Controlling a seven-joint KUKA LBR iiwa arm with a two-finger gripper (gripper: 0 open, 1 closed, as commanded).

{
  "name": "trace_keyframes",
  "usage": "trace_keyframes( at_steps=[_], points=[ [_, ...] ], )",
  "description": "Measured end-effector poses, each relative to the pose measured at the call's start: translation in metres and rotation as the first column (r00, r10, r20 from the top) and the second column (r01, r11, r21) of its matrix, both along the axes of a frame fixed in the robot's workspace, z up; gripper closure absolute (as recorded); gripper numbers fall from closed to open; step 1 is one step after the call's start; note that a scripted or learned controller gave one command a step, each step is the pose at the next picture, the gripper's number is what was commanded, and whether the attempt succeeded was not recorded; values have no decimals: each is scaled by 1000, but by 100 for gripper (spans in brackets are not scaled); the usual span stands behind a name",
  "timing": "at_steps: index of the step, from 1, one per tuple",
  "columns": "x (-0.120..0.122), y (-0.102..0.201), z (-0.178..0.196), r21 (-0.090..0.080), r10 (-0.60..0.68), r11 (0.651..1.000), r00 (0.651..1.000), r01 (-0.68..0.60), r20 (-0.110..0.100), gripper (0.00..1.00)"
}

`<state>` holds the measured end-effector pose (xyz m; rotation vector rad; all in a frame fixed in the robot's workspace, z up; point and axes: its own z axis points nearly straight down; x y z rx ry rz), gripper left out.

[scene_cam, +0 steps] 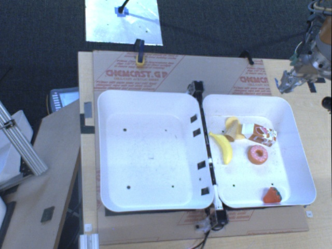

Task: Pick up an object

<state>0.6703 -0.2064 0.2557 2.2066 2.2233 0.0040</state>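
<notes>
**Counter inventory: two bins, five items, arm at far right**

- Pincer: hanging over the counter beyond the far right corner of the right bin, outside its rim. Whether it is apart or together cannot be told; nothing is showing in its grip.
- Banana: lying in the right bin near its left wall, curving from far-left to near-right.
- Small yellow piece: sitting just beyond the banana, touching or nearly touching it.
- Red and white carton: lying just right of the yellow piece, toward the far half of the bin.
- Pink frosted doughnut: resting flat just near of the carton, right of the banana.
- Strawberry: sitting apart from the rest, by the near right corner of the right bin.
- Left bin: standing beside the right bin, the two touching along a clipped seam.
- Yellow clamp: gripping the far edge of the cardboard sheet lying under both bins.
</notes>
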Motion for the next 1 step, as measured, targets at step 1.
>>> trace_keyframes(
  at_steps=[1],
  points=[
    [1, 0, 11, -2, 5, 1000, 1000, -5, 3, 100]
  ],
)
